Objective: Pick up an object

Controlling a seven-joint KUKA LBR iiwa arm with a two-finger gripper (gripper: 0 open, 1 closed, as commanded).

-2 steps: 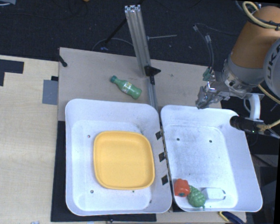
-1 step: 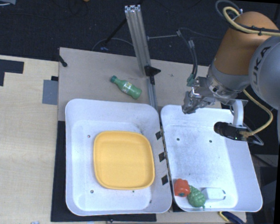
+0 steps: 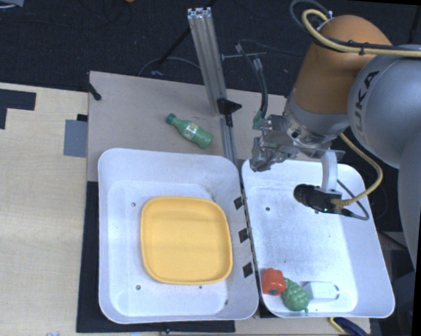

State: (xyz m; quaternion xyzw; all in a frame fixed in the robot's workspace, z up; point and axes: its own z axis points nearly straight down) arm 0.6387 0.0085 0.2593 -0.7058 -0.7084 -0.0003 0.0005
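My gripper (image 3: 262, 161) hangs over the far left corner of the right bin (image 3: 365, 283), below the orange-banded wrist. Nothing shows between its fingers. At the near edge of the right bin lie a red-orange toy (image 3: 273, 280), a green lumpy toy (image 3: 295, 296) and a small white object (image 3: 322, 290), all well in front of the gripper. A yellow square plate (image 3: 186, 239) lies flat in the middle of the left bin (image 3: 119, 170).
A green bottle (image 3: 189, 131) lies on its side on the bench behind the left bin. A metal rail (image 3: 212, 61) leans up behind the bins near the gripper. A black part on the arm (image 3: 318, 198) hangs over the right bin.
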